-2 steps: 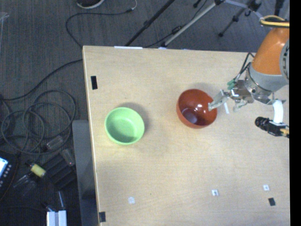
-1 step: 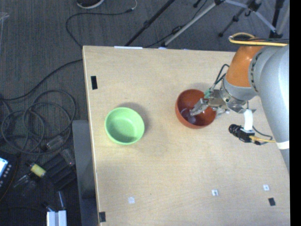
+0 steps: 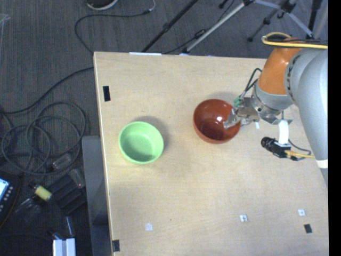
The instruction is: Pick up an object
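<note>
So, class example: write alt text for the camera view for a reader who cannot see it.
The robot's gripper is at the right rim of a red bowl on a pale wooden table. A green bowl sits apart to the red bowl's left. Cables lie on the dark floor beyond the table.

The bowl [image 3: 216,121] near the arm is deep red with a glossy highlight inside. The other bowl [image 3: 140,142] is pale bright green. The tabletop [image 3: 202,196] is light tan with small black and white markers. The arm [image 3: 311,89] is grey with an orange band. The floor [image 3: 42,63] is dark grey, crossed by black cables.
</note>
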Available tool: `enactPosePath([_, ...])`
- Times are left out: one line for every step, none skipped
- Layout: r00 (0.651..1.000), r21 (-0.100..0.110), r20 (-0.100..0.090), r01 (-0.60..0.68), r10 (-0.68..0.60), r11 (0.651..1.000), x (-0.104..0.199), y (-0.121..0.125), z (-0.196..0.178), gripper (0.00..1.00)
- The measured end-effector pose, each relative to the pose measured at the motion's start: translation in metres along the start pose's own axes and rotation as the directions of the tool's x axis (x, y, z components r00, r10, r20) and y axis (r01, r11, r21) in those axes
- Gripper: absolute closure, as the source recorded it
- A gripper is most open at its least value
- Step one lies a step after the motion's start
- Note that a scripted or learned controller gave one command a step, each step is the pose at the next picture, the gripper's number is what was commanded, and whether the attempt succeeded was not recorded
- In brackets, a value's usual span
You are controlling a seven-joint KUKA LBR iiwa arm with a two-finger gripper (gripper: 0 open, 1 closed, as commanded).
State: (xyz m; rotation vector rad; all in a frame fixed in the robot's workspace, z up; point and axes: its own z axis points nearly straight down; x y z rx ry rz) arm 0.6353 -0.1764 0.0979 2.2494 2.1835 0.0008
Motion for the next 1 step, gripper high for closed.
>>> enactPosePath([0.995,0.011,-0.004,0.100,-0.100,0.995,0.0243,0.0315,-0.0745,1.00])
